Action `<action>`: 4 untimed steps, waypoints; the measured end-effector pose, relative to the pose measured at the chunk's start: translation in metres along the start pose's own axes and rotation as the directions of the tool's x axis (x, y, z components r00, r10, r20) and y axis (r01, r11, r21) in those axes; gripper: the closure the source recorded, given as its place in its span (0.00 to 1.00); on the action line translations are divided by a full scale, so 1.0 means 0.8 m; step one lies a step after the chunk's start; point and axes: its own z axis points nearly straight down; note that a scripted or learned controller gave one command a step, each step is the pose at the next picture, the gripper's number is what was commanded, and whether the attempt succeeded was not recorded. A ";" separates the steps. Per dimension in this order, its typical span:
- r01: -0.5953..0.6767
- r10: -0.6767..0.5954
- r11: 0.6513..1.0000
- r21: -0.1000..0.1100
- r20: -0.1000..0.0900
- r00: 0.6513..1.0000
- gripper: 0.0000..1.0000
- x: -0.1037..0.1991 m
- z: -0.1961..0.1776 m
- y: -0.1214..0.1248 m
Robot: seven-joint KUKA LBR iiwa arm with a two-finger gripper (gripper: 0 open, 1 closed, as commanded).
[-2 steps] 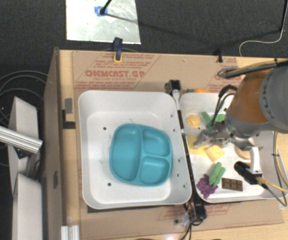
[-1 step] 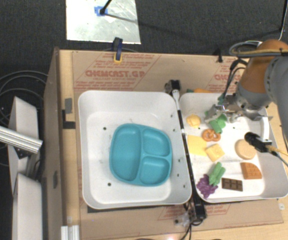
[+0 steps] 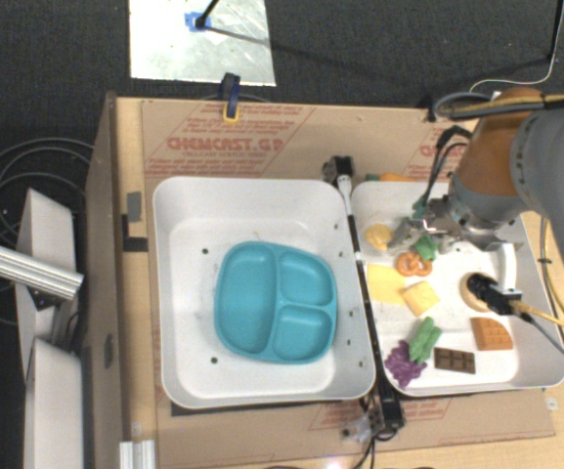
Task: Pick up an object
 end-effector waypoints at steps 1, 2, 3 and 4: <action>-0.002 0.002 1.000 0.002 0.000 1.000 0.00 0.025 0.020 -0.032; -0.005 0.005 1.000 0.002 0.000 1.000 0.00 0.026 0.020 -0.054; -0.010 0.010 1.000 0.007 0.000 1.000 0.00 0.002 0.020 -0.154; -0.001 0.001 1.000 -0.017 0.007 1.000 0.00 -0.052 -0.102 -0.030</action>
